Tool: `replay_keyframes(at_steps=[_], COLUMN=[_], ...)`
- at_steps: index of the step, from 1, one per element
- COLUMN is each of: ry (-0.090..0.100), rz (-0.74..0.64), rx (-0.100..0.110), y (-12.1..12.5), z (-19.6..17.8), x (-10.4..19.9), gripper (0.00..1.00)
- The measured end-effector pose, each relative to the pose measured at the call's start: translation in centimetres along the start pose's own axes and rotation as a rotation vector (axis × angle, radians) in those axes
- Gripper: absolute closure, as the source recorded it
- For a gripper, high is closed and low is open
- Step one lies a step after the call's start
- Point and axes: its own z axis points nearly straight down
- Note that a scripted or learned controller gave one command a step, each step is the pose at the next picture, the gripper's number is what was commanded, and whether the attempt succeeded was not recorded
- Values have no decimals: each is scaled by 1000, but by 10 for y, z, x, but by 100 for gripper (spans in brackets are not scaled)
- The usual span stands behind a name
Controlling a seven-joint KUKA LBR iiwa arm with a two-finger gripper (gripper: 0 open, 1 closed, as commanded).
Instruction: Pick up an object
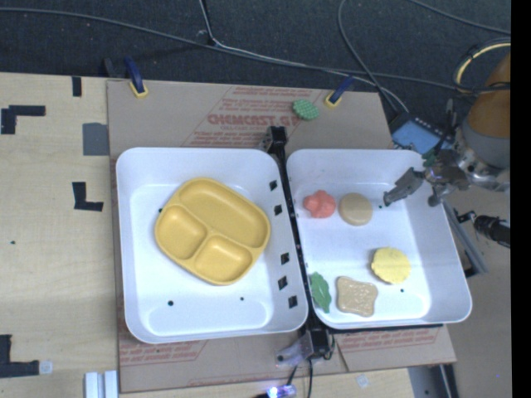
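Two white bins sit side by side on one brown board (207, 118) printed with red lettering that looks like "CHEMCAST"; I cannot read it surely. The left bin (137, 247) holds one yellow three-compartment tray (212, 230). The right bin (444, 293) holds five small items: toast-shaped piece (357, 297) at 6 o'clock, yellow ruffled disc (390, 265) at 4, tan round cookie (357, 209) near 12, pink lump (319, 204) at 10, green leaf (319, 290) at 7. The gripper (415, 187) hangs at that bin's 2 o'clock rim, fingers spread, pinching nothing.
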Motion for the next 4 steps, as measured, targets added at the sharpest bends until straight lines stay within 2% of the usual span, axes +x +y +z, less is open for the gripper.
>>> replay_keyframes(at_steps=[1,3,4], ry=[-3,-2,-6], rz=[-3,-3,-4], rx=[-13,-6,-15], y=[3,-10,-9], z=[-7,114,124], x=[0,9,9], gripper=[0,0,0])
